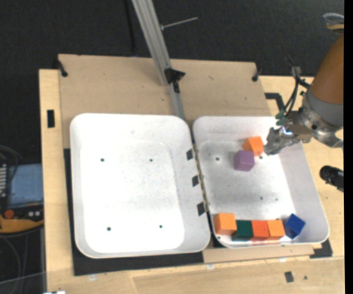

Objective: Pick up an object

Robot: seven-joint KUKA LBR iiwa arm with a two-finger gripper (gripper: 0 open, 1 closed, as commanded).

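Observation:
In the right bin [298,182] an orange block [253,144] lies near the back, with a purple block [244,160] just in front of it to the left. My gripper [273,143] hangs over the bin's back right part, right beside the orange block on its right. Nothing shows between its fingers. Along the bin's front wall stands a row of blocks: orange [226,222], green [244,229], orange [260,228], orange [276,228] and blue [294,225].
The left bin [90,133] lies beside the right one, the two sharing a middle rim. A slanted metal rail [155,38] runs from the top down to the bins' back. Cables and a blue box [26,185] sit off the bench at the left.

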